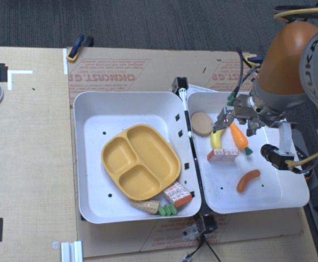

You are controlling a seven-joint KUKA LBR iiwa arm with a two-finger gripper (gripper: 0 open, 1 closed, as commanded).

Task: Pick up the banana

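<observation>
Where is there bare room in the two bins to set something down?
Left bin: bare floor along its far side, beyond the yellow plate. Right bin: open floor at the near edge, below the sausage. It is crowded around the claw, where banana, carrot, cookie and small box cluster.

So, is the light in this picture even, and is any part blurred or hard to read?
Camera view: light is soft and even, with faint shadows under the plate and the banana; the bins' white floors are bright but not glaring; the orange band is a little soft; the hand is dark, its details hard to read.
</observation>
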